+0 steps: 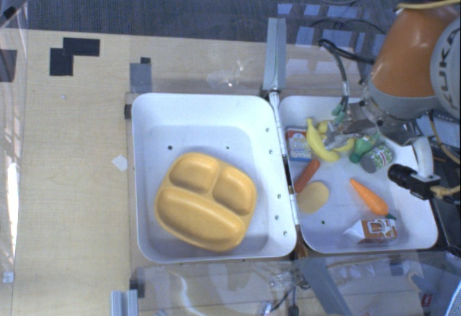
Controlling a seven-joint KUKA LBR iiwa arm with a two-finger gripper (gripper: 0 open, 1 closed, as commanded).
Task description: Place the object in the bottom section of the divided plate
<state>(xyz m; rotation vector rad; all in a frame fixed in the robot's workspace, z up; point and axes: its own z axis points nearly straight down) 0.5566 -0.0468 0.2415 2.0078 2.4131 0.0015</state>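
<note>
Camera view: on the pale wooden worktop (72, 185) two shallow white bins sit side by side. The left bin (148, 134) carries a yellow divided plate (206, 200), lying toward the bin's near edge; its large bottom section faces the near edge and two smaller sections lie behind it.

The right bin (425, 235) carries the loose things. A yellow banana (319, 145) lies near the far left corner, with a small red-and-white carton (297, 144) just beside it against the left wall. A red sausage-shaped piece (306, 175) lies below them, and a pale round chip (313, 196) sits nearer the middle. An orange carrot (369, 196) lies toward the right, and a small juice box (374, 230) rests by the near edge. A green item (364, 146) and a grey-green can (378, 158) sit close together toward the bin's far right.

The hand (344, 129) sits over the banana's right end, at the banana; whether its fingers are apart or closed I cannot tell.
</note>
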